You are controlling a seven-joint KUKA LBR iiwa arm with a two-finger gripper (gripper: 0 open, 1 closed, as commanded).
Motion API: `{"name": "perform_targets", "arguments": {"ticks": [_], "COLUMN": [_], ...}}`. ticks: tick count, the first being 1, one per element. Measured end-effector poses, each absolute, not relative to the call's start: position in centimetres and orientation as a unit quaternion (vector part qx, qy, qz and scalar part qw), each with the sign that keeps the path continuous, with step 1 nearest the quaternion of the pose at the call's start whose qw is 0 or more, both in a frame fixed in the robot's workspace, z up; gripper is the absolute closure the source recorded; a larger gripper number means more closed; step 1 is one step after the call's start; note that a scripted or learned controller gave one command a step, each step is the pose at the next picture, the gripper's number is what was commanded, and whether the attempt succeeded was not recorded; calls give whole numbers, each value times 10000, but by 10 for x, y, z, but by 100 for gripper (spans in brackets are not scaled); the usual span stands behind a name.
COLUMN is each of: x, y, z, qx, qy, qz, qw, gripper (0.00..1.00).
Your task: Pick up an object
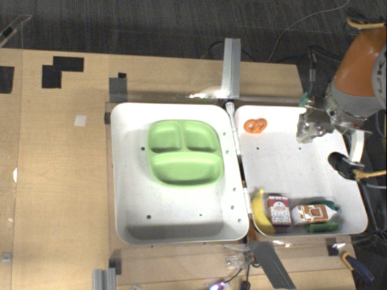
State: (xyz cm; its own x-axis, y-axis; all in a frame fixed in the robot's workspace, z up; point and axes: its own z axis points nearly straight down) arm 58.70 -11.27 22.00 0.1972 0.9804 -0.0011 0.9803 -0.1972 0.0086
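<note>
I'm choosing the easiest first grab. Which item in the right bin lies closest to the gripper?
The orange pretzel, alone near the bin's far edge, left of the gripper. The banana, two cartons and green item crowd the near edge.

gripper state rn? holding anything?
Gripper: cannot be told. It sits over the back right of the right bin, with nothing visibly held.

Green divided plate point(184, 151) in left bin point(127, 180).

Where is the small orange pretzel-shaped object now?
The small orange pretzel-shaped object lies in the right white bin, at its far left corner, near the divider.
</note>
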Motion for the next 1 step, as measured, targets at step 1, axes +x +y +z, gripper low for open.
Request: {"name": "perform_targets", "arguments": {"ticks": [1], "x": [600], "y": [-132], "z": [221], "qx": [7879], "qy": [6158], "qz": [15], "qw": [19], "gripper": [100]}}
